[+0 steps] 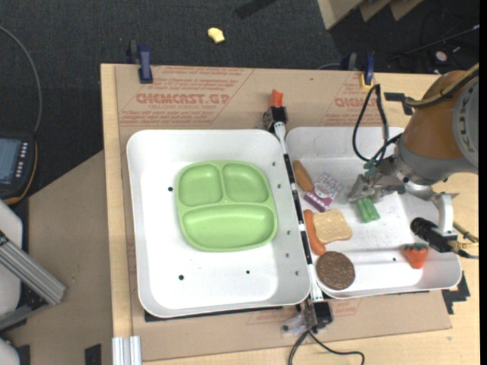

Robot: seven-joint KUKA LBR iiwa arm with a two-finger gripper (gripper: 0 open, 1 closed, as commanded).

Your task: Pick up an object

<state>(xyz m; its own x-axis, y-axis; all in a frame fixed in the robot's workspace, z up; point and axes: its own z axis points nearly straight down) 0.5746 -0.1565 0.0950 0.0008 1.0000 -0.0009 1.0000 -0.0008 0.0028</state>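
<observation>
Tool (368, 194) hung just over a small green block (369, 210) right of the toast slice (332, 226); its grip state could not be told. That block looked light and stiff, best pinched across its narrow sides.

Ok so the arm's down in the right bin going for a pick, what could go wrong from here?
1. The gripper sits just above the green block, with the purple wrapper and the toast slice close by, so it may nudge or catch a neighbour instead.
2. The black cable hangs beside the wrist and could snag as the arm moves.
3. The carrot lies against the bin wall, probably awkward to grasp.
</observation>
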